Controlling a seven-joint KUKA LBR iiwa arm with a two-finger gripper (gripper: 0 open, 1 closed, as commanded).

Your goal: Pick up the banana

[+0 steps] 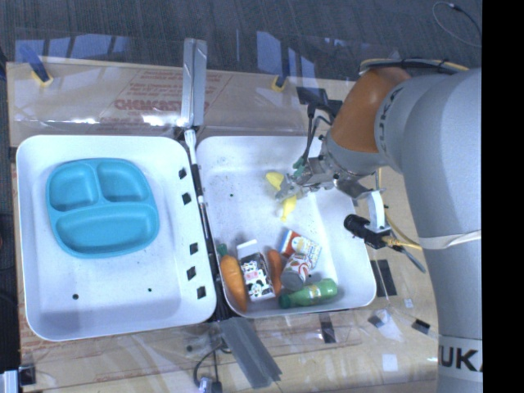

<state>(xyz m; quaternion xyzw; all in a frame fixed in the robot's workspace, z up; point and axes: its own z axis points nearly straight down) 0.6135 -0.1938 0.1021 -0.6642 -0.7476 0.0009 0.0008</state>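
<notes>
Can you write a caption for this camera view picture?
Gripper at the banana in the right bin; blue tray in the left bin.

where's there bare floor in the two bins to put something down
Right bin: bare floor along its upper left, between the divider and the banana, and mid-left above the carrot. Its lower edge is crowded: carrot, cartons, green bottle. The gripper sits at the banana. Left bin: bare strip below and right of the blue tray.

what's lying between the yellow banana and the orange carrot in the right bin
Bare white floor of the right bin, seen in the camera view. Nothing lies between the yellow banana and the orange carrot.
</notes>
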